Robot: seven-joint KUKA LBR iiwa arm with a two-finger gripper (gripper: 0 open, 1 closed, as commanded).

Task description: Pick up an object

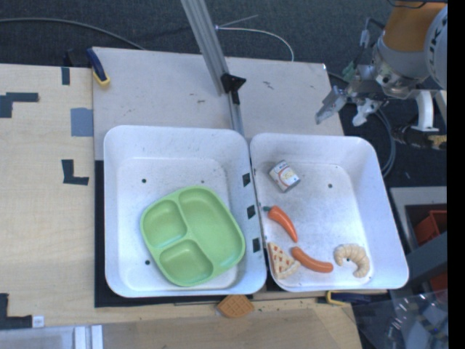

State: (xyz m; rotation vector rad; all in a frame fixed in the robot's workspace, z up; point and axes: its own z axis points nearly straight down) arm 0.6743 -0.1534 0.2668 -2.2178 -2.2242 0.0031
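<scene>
The approach step is judged to be in hand: the gripper [347, 106] is held above the bench just beyond the far rim of the right bin [378, 167], with its fingers spread apart and nothing between them. Nothing has yet been picked up. The candidate objects are all found in the right bin: a small can [284, 175] near the far side, a carrot [282, 222] toward the middle, and a pizza slice [282, 261], a sausage [312, 260] and a croissant [353, 259] along the near wall. A green divided plate [192, 235] is seen in the left bin [116, 195]. For the next move, the gripper would need to be carried inward over the bin and lowered onto one item; the can is nearest. The arm's upper part is cut off at the frame's top, and the can's label cannot be read.
</scene>
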